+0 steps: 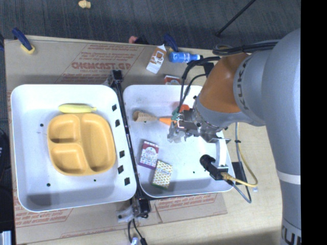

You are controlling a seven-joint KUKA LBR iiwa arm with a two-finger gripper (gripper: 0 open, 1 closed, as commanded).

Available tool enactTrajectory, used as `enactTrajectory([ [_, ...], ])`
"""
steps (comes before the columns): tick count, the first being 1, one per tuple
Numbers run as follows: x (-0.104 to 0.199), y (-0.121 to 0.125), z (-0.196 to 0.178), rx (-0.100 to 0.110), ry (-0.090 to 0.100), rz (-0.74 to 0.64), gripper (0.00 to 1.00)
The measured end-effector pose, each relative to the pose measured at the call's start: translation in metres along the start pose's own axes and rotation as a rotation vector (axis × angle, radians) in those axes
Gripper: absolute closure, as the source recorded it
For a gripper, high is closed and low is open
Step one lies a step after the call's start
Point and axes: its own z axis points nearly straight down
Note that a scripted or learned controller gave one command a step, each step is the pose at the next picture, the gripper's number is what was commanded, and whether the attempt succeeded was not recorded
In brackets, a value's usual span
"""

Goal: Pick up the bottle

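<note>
Centrally, claw (176, 131) low in right bin (153, 188), grip unclear, perhaps beside carrot (165, 120), near far rim.

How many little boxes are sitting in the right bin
2. The purple box lies near the right bin's left wall; the green patterned box sits just below it toward the front edge. The arm covers part of the bin, so more may be hidden.
</note>
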Motion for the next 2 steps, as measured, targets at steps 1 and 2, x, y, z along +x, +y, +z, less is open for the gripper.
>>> enactTrajectory([
  [1, -0.011, -0.056, -0.023, -0.001, 0.000, -0.059, 1.00],
  [2, -0.072, -0.048, -0.062, -0.003, 0.000, 0.042, 1.00],
])
